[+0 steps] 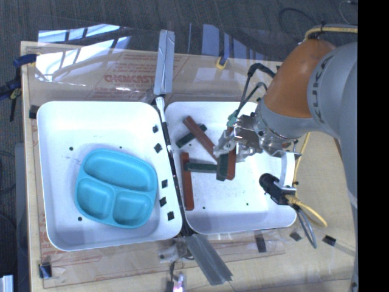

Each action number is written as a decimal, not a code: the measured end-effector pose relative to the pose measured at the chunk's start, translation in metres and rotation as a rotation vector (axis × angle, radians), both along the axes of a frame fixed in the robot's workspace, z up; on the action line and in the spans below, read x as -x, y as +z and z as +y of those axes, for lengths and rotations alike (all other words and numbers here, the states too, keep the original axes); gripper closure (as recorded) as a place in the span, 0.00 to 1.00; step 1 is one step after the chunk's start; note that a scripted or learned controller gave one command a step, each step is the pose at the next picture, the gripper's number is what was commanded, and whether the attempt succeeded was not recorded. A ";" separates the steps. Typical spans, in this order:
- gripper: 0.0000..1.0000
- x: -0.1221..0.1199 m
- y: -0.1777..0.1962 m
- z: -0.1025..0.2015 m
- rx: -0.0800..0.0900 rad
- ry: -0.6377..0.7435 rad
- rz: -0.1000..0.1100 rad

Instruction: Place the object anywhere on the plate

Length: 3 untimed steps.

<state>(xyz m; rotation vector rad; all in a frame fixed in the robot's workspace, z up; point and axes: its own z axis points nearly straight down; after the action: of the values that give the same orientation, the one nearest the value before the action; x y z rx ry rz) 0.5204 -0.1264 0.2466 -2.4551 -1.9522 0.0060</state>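
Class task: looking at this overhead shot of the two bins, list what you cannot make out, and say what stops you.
1. Pincer: too small and dark in the camera view to tell its state or whether it holds the dark green block.
2. Arm: cut off by the right edge.
3. Right bin: its floor under the wrist is hidden by the arm.
4. Blue plate: fully visible, three compartments.

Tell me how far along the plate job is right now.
Nothing is on the blue plate in the left bin yet. The gripper is low in the right bin among the brown and green blocks; a grasp can't be confirmed. Lift, transfer and placing remain.
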 end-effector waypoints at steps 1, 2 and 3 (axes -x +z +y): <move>1.00 -0.014 -0.033 0.069 0.001 0.009 0.002; 1.00 0.038 -0.058 0.114 0.002 -0.017 0.003; 1.00 0.016 -0.057 0.182 0.001 0.094 -0.001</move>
<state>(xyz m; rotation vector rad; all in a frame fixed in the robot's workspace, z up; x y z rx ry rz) 0.5048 0.0558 0.1896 -2.3613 -2.0670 0.0068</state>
